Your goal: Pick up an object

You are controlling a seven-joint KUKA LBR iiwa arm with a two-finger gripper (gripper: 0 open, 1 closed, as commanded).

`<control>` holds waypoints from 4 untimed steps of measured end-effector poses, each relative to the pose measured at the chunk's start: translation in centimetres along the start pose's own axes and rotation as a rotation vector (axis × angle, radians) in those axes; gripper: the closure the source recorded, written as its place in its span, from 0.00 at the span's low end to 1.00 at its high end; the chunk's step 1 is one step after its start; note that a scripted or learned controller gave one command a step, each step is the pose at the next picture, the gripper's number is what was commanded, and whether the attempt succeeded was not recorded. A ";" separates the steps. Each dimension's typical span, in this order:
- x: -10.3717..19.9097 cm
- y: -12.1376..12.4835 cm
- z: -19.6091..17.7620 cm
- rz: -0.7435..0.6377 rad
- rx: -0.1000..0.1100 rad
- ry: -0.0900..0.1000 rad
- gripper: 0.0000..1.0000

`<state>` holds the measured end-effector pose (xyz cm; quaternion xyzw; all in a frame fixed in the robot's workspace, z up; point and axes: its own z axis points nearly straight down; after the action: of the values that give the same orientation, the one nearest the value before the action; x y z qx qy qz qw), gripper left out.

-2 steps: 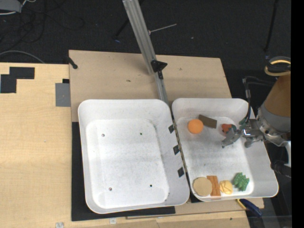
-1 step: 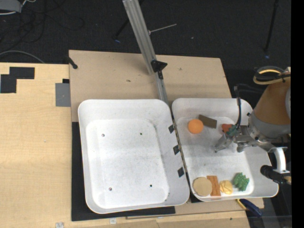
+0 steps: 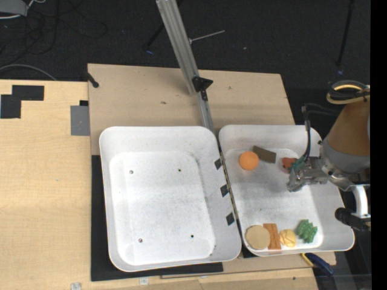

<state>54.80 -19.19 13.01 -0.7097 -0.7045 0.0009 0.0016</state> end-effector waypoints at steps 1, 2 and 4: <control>-1.1 0.0 -5.0 -0.001 -0.006 -0.002 1.00; -1.2 -0.8 -10.7 -0.006 -0.007 -0.002 1.00; 4.0 -0.6 -13.3 -0.012 0.000 0.002 1.00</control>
<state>54.23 -15.16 26.28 -0.7056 -0.7086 0.0002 0.0024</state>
